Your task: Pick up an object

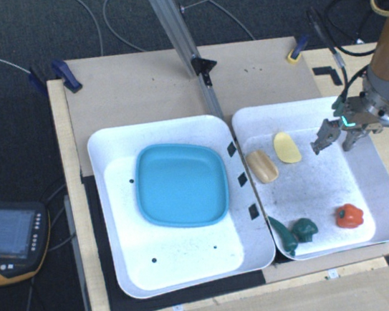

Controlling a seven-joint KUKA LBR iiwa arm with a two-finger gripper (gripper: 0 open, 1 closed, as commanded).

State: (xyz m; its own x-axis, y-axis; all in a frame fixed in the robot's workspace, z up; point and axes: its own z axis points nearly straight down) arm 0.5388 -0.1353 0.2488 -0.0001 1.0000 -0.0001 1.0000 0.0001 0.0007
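In the right bin lie a yellow lemon-like piece, a tan bread-like piece, a red tomato-like piece and a dark green piece at the front left corner. My gripper hangs over the bin's back right part, to the right of the yellow piece. Its fingers are spread apart with nothing between them.
The left bin holds a blue square plate. A metal pole slants in from the top, ending above the divide between the bins. Blue and yellow clamps sit at the bench's back corners. A teach pendant lies left.
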